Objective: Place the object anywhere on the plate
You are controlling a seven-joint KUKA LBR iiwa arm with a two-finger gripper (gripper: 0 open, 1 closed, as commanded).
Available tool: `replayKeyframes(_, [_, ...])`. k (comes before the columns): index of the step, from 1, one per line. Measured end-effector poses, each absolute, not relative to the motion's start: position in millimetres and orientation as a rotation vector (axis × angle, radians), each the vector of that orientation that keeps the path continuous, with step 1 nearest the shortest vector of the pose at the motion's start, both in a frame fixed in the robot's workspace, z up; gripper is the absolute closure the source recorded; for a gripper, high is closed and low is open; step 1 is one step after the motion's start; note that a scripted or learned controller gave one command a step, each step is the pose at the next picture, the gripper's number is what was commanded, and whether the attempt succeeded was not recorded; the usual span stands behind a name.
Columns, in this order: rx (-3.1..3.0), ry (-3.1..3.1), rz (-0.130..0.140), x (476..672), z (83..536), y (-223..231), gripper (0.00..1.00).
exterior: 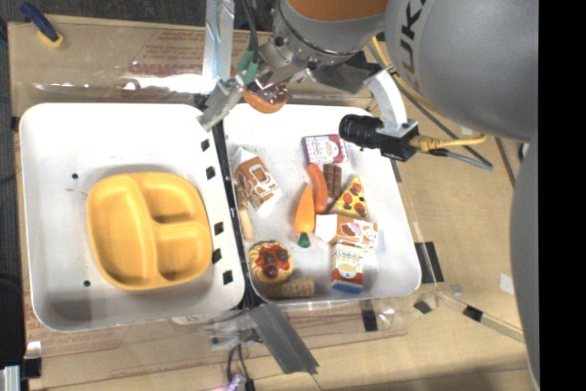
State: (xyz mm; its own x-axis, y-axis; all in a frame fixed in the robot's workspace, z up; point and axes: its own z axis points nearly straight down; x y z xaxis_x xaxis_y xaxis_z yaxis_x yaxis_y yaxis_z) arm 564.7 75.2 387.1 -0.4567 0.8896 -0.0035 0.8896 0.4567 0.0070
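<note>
A yellow plate (103,206) with three compartments lies in the left bin (46,142). My gripper (264,89) hangs over the far edge of the right bin (403,252), near the divider between the bins. A small round orange object (267,103) sits between its fingertips, lifted off the bin floor. The gripper is shut on it. The plate is down and to the left of the gripper, well apart from it.
The right bin holds several toy foods: a carrot (305,208), a pizza slice (351,195), a pink carton (322,147), a bread pack (256,181), a fruit tart (271,260) and a milk carton (348,267). A black cable plug (371,133) juts over that bin.
</note>
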Motion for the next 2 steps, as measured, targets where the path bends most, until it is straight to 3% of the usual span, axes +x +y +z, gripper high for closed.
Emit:
replayKeyframes(1, [1.811, 2.563, 0.005, 516.3, 417.2, 139.5, 0.00])
replayKeyframes(2, [1.799, 2.569, 0.001, 517.1, 426.8, 140.5, 1.00])
